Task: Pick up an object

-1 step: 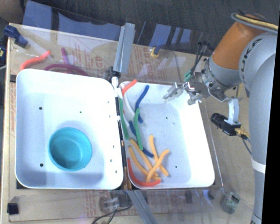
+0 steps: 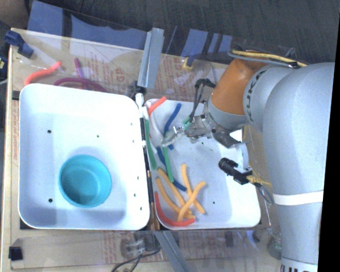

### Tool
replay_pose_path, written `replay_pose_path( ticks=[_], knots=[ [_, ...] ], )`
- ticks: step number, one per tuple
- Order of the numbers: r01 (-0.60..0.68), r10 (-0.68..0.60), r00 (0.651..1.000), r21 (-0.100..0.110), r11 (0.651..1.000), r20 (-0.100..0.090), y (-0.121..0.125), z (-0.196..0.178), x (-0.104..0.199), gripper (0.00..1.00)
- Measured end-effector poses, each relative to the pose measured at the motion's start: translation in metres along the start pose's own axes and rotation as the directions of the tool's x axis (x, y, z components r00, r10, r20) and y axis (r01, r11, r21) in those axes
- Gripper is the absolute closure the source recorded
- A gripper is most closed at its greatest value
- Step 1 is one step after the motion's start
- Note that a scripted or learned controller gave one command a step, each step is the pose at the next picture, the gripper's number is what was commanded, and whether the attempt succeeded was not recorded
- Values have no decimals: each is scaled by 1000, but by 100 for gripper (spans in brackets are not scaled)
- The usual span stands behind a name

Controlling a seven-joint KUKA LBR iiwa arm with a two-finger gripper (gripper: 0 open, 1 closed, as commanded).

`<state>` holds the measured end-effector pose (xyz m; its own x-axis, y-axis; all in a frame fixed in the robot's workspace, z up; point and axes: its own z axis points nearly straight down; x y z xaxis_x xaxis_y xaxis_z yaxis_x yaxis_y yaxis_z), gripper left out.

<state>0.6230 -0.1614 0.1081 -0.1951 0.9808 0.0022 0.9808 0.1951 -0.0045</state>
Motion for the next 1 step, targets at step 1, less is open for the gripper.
replay_pose_path(
  ticks=[1],
  knots=[
    [38, -37, 999, -15, 999, 8, -42, 12, 47, 0]
  ],
)
